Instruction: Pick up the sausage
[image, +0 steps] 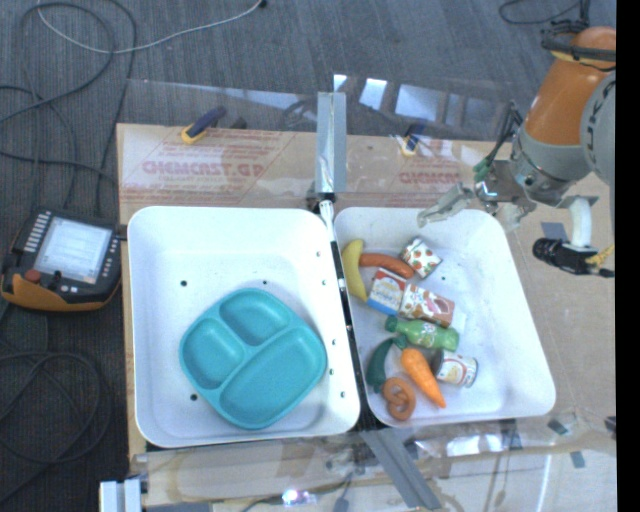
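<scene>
Left bin (150, 300): holds the divided tray (254, 356).
Right bin (515, 330): sausage (386, 265) beside the banana (353, 270), behind the carton (410, 298); carrot (423, 376) near the front.
End effector (470, 198): above the right bin's rear edge.

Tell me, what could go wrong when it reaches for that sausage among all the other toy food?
The sausage lies wedged between the banana and the carton, so the gripper may well grab or shove a neighbour instead. It also sits near the right bin's inner wall, which leaves little room to come down. The gripper hangs above the bin's far edge, so it has to travel first.
</scene>
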